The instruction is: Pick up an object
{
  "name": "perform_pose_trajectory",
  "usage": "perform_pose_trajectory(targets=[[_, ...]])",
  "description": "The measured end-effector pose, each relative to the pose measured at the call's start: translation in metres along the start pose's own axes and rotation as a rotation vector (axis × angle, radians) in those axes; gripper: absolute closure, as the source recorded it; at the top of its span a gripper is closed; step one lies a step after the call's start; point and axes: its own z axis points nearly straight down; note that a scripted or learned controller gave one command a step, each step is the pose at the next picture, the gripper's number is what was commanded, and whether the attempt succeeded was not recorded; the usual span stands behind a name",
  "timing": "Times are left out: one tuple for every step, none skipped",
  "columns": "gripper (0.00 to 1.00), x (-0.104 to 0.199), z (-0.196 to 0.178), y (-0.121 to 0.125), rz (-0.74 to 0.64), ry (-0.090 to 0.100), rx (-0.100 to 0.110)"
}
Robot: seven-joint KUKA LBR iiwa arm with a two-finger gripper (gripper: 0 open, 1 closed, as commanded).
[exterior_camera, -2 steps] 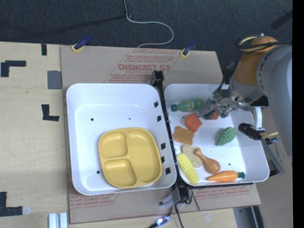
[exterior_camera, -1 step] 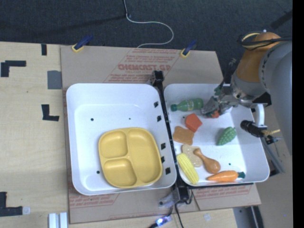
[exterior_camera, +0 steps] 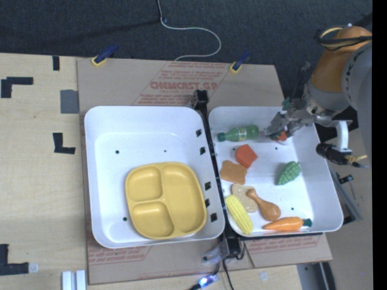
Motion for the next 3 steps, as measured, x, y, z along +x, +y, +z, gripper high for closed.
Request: perform_pose_trajectory(targets=[[1.0,0.002,-0.063,0.0,0.0,-0.001,-0.002],[1.0,0.003,-0.088,0.0,0.0,0.0,0.0],[1.0,0.044,-0.09,-0.047,-0.001,0.001,0.006]])
